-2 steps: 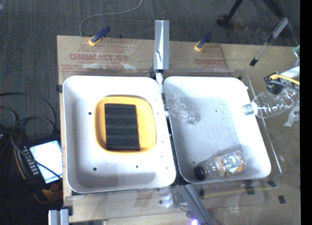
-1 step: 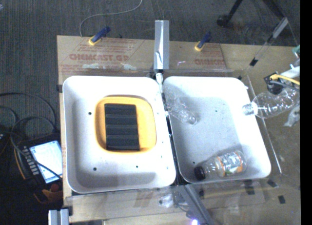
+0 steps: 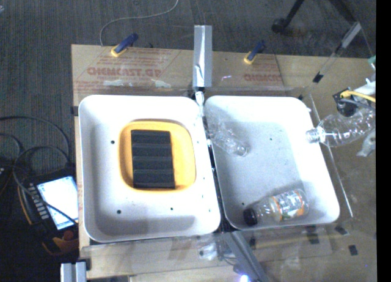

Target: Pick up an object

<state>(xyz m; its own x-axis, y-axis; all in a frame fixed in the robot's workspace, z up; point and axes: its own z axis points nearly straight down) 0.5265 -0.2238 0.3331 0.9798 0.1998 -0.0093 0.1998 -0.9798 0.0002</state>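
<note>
- I am looking down at a slant on two shallow white bins set side by side on a bench.
- The left bin holds a yellow tray-like object lying flat near its middle. A black ridged block sits inside it.
- The right bin holds two of the things I could pick.
- A crumpled clear bottle lies in the right bin's far left corner, close to the wall shared with the left bin.
- A labelled bottle with a black cap and an orange label lies on its side along the right bin's near wall, cap pointing left.
- The two bottles in this bin are well apart, with bare white floor between them.
- A third clear bottle sits at the right bin's right rim, neck pointing left over the rim and body reaching out past it. I cannot tell whether it rests on anything.
- Just above that bottle is a small dark and yellow shape that I cannot identify.
- Under the bins lies a brown cardboard sheet with red lettering, pinned at its far edge by two clamps.
- A grey metal post stands at the far side between the bins.
- On the dark floor to the left sits a lit screen among black cables.
</note>
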